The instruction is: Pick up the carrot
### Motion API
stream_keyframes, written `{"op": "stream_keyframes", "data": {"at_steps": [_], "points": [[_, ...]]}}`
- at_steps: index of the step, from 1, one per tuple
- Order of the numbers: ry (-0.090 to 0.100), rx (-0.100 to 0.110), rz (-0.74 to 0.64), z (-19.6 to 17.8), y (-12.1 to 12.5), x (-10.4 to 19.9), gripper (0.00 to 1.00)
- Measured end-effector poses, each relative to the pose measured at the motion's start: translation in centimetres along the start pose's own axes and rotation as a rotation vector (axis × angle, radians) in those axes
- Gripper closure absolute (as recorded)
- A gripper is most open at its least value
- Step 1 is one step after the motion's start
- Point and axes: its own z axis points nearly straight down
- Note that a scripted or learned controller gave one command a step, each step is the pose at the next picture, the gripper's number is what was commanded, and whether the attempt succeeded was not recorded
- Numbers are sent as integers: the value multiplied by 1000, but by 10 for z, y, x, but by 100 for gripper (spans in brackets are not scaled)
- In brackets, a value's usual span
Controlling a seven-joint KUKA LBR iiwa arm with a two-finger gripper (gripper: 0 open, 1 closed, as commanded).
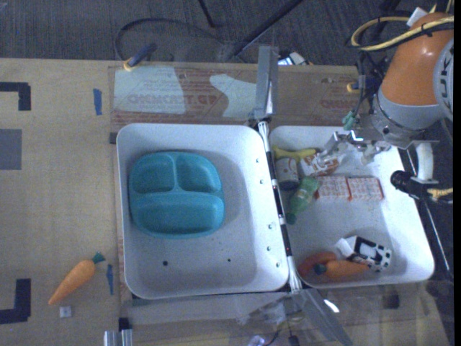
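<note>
There are actually two carrots sitting in this scene. One carrot (338, 269) is lying on its side along the 6 o'clock edge of the right bin (410, 225), tip pointing toward 3 o'clock, touching a small black-and-white toy (369, 251) just beside it at about 2 o'clock. The other carrot (73, 279) is lying out on the bench (57, 193), off the 8 o'clock corner of the left bin (187, 276), well apart from everything.

The gripper (346, 143) is hanging over the 12 o'clock end of the right bin, and honestly I can't tell how the claw is standing, it's too cluttered up there.

I'm guessing the arm is going for the in-bin carrot since it's the reachable one, and it hasn't really started that approach yet. To do it well, it should be travelling toward 6 o'clock, passing over the two pink patterned packets (349, 187) and staying clear of the green bottle (302, 195), the small can (287, 170) and the banana (294, 152) sitting near the divider. Then it should be coming down across the carrot's thick middle, closing across the short width, not along the length. The bin wall is right there, so it needs to avoid clipping that, and avoid grabbing the toy instead.

The teal divided plate (175, 193) is sitting in the left bin, not in play.
</note>
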Motion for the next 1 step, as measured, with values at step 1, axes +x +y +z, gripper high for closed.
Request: {"op": "stream_keyframes", "data": {"at_steps": [1], "points": [[1,0,-311,52,-61,9,0]]}}
